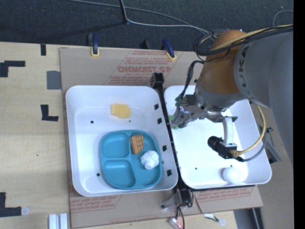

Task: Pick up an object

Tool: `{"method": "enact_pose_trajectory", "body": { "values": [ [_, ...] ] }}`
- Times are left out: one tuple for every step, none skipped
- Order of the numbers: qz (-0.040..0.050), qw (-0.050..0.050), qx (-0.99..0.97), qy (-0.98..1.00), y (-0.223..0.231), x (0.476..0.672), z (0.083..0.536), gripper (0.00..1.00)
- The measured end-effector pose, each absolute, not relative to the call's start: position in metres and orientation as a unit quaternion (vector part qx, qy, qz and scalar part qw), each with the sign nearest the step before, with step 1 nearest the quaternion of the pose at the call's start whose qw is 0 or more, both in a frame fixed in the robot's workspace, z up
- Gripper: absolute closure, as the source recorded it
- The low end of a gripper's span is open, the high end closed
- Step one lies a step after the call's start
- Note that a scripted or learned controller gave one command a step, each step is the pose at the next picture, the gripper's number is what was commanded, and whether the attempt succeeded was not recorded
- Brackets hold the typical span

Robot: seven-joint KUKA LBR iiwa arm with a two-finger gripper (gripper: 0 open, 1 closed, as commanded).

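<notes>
My gripper [182,116] hangs low over the left side of the right bin [248,123], close to the wall between the two bins. A small green thing [175,124] shows just below its tip; whether it is held is unclear. A white ball [234,174] lies in the right bin's front right corner. In the left bin [81,104] stands a blue divided tray [114,168] with a brown waffle-like piece [137,143] and a white crumpled lump [150,160] in it. A yellow piece [120,110] lies on the bin floor behind the tray.
The grey arm with its orange band [221,70] covers the back of the right bin. A black fitting with a yellow cable [221,148] hangs over the bin's middle. Both bins rest on a cardboard sheet [138,68] held by clamps.
</notes>
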State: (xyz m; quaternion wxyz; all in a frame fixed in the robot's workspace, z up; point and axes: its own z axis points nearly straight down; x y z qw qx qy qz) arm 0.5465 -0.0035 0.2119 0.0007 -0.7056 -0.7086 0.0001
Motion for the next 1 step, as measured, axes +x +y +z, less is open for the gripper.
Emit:
{"method": "enact_pose_trajectory", "body": {
  "values": [
    [-0.0001,0.001,-0.705,-0.709,0.0575,0.5536,0.2137,1.0]
  ]
}}
